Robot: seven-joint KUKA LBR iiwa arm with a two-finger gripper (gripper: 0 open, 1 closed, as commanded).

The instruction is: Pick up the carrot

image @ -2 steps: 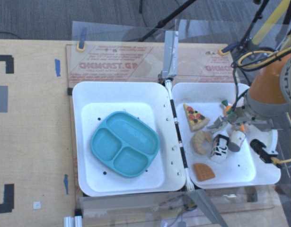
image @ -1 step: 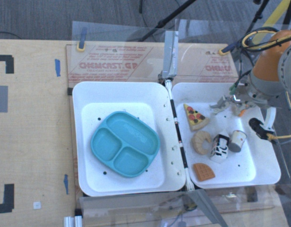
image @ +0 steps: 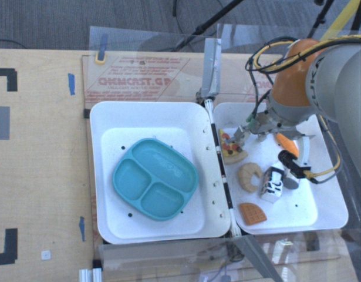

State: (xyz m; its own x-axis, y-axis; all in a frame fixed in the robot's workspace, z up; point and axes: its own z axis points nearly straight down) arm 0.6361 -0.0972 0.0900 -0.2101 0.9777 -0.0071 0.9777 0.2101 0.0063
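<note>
One carrot (image: pixel 286 143) lies near the fingers (image: pixel 242 135), their spread I cannot tell; cardboard print (image: pixel 135 80) unreadable.

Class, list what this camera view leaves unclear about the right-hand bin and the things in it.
- Carrot: camera view; its far end runs under the arm, so its full length is hidden.
- Right bin: camera view; its far right corner is covered by the arm.
- Small multicoloured food item: camera view; too small to name.
- White block: camera view; its black markings are too small to read.
</note>
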